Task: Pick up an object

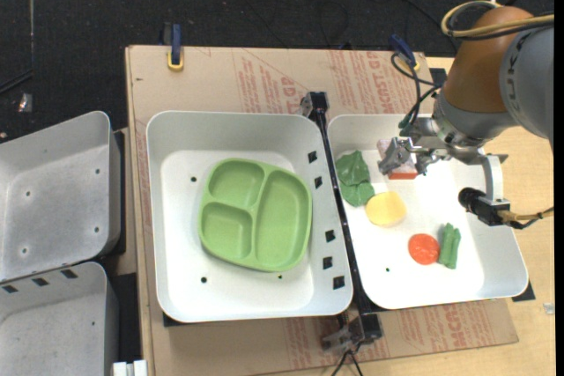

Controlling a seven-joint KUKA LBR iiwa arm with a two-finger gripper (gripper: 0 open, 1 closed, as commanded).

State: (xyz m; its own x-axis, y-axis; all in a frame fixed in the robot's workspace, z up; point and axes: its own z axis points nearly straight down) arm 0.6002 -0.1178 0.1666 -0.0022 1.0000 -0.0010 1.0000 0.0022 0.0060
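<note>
1. The left bin (167, 216) carries a green divided plate (256, 215) lying flat near its middle — nothing there is mine to lift just now, and the plate leaves bare white floor on every side of it.
2. In the right bin (493, 273) the loose pieces sit apart: a green leafy thing (354, 178) close to the wall between the bins, a yellow round one (385, 210) just beside it, then a red ball (423, 248) touching a small green piece (450, 245).
3. My claw (401, 161) hangs over the bin's far part, above a small red thing (404, 174); I cannot tell how my claw is set.
4. I judge the red thing my likeliest pick — open floor to its right, the leafy thing crowding its left.
</note>
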